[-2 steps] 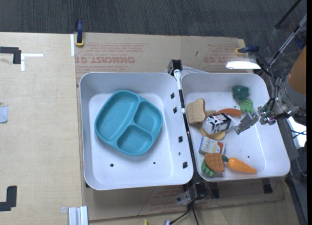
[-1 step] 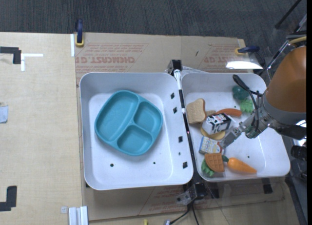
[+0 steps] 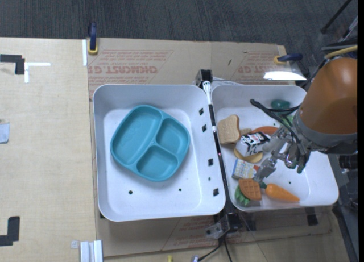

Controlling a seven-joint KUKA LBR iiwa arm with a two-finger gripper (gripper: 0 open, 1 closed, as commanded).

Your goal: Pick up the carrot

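the two-finger gripper [image 3: 266,171] hangs low over the right shallow white bin [image 3: 318,197], its thin metal fingers [image 3: 268,167] pointing down and to the left; whether they stand apart or together cannot be told from this slant, and nothing shows between them. just below and to the right of the fingertips lies the orange plastic carrot with a green top [image 3: 280,193], flat on the bin floor near the front wall, its green end pointing left toward the fingers. whether the tips touch it cannot be told.

touching the carrot's green end on the left is a brown waffle-patterned toy piece [image 3: 249,189], with a dark green item [image 3: 242,198] partly under it. above those sit a small pale printed card or box [image 3: 243,169], a black-and-white patterned toy carton [image 3: 253,141] on a tan round piece [image 3: 248,154], and a tan toy bread slice [image 3: 228,128] leaning near the bin's left wall. a green round object [image 3: 280,105] lies toward the back of the bin.

the grey arm with its orange band [image 3: 338,93] covers the right part of this bin. the left shallow white bin [image 3: 114,198] holds a light blue three-compartment plastic plate [image 3: 150,142]. both bins rest on cardboard on the pale wooden desk [image 3: 42,158].
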